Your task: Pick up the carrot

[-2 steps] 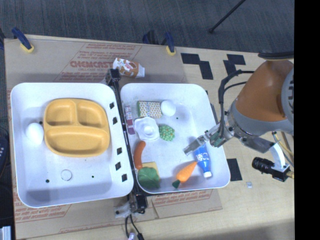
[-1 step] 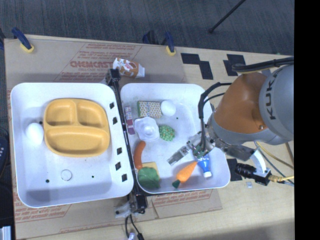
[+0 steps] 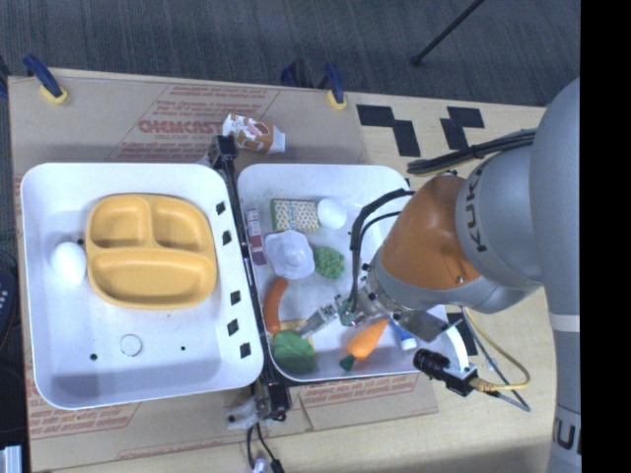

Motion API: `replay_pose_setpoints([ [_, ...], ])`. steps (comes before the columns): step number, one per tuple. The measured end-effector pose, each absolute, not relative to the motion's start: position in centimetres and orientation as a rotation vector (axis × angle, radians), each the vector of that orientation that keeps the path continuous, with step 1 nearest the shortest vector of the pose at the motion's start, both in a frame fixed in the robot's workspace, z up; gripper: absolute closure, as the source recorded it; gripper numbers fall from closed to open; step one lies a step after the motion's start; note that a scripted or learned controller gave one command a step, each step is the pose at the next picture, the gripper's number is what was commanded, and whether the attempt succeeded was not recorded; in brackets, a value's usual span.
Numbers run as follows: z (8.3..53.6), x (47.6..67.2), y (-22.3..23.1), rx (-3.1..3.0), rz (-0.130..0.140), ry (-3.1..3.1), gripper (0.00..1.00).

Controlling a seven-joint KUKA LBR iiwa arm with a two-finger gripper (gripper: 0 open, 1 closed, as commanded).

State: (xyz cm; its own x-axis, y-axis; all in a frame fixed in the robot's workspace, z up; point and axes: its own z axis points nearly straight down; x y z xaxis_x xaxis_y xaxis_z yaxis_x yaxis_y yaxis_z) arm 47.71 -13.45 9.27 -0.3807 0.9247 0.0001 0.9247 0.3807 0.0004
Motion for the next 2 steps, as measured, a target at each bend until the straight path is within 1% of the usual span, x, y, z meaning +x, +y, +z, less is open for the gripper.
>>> replay_pose_setpoints([
  [1, 9.18, 47.64, -16.58, 1.285, 0.000, 2.867, 0.00],
  [2, 10.17, 47.70, -16.56, 1.279, -0.001, 2.870, 1.00],
])
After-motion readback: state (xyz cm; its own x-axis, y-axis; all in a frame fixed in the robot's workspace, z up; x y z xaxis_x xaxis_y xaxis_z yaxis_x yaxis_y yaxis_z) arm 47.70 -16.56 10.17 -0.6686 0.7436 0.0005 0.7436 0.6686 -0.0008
